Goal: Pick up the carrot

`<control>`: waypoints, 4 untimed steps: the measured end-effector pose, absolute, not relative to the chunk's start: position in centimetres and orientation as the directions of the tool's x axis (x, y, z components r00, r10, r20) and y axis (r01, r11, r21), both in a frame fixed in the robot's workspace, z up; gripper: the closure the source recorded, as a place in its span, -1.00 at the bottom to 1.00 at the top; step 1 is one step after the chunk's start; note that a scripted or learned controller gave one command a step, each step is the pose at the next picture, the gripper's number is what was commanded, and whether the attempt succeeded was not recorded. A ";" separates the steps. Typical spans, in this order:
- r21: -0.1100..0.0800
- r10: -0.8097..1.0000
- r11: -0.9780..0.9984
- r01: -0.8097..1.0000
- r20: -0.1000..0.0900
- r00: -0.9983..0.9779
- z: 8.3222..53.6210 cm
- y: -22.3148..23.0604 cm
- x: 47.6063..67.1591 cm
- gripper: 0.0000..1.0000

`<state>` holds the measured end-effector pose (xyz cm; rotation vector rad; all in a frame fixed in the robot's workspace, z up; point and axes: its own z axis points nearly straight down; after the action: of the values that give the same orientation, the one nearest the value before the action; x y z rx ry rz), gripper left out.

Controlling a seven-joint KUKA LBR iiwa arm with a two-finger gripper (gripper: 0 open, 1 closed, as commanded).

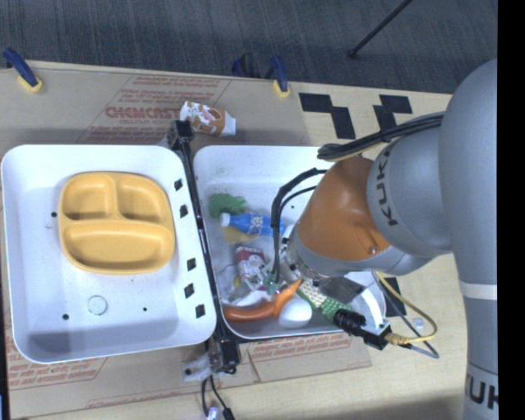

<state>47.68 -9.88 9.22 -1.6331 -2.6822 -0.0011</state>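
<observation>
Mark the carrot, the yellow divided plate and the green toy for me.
carrot (261, 309): camera view, on its orange middle.
yellow divided plate (116, 256): camera view, on its front rim.
green toy (227, 205): camera view, on its body.

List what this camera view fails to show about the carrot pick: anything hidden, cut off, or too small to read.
- Gripper: in the camera view the arm's wrist covers it, so its fingers and any contact with the carrot cannot be judged.
- Carrot: only partly visible at the right bin's near edge; its right end runs under the wrist.
- Items beside the carrot: small, crowded, partly covered by the arm; too unclear to identify.
</observation>
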 end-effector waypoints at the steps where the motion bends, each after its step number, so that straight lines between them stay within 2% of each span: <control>1: -0.001 0.887 0.463 0.887 0.004 -0.463 10.3 -9.8 47.7 1.00; 2: 0.001 0.674 0.739 0.674 0.003 -0.739 9.4 -11.1 48.1 1.00; 3: 0.000 0.764 0.645 0.764 0.000 -0.645 21.4 -7.7 47.7 1.00; 4: -0.001 0.765 0.644 0.765 0.000 -0.644 21.3 -7.8 47.7 -1.00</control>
<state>47.72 -7.76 21.33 -1.3252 -2.8476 0.0009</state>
